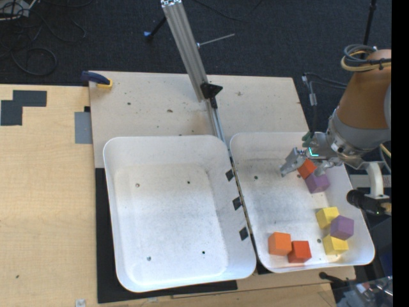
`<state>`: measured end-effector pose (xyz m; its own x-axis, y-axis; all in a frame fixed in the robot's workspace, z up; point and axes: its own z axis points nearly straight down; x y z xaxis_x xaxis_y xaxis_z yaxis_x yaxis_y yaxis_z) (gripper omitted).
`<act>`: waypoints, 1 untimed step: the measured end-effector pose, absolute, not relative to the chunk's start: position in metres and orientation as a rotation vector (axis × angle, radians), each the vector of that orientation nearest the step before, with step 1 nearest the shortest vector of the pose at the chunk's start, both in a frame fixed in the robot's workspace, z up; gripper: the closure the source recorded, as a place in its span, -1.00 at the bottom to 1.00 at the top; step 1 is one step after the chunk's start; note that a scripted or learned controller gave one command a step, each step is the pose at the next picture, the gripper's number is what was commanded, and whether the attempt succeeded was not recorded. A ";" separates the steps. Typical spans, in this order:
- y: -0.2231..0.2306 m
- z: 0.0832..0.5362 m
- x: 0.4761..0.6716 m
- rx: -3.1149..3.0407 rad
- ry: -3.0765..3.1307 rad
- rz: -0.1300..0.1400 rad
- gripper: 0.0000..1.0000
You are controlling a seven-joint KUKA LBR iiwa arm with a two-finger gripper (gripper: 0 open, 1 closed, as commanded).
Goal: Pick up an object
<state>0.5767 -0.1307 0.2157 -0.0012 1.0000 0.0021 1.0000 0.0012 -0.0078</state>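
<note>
I'm hovering my gripper (305, 164) in the right bin (268, 200), fingers spreading apart — an orange block (307, 168) sitting between them, a purple block (317, 182) just beyond — nothing clearly clamped yet.

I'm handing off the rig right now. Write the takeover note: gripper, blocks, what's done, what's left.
Gripper: low in the right bin, over an orange-red block; grip not confirmed.
Purple block touches that block.
Near the bin's front right: yellow block, purple block, yellow block, orange block, red block.
Done: the reach. Left: a confirmed grasp and the lift.
</note>
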 end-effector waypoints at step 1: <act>-0.132 0.218 0.577 -2.221 -2.218 0.002 -1.00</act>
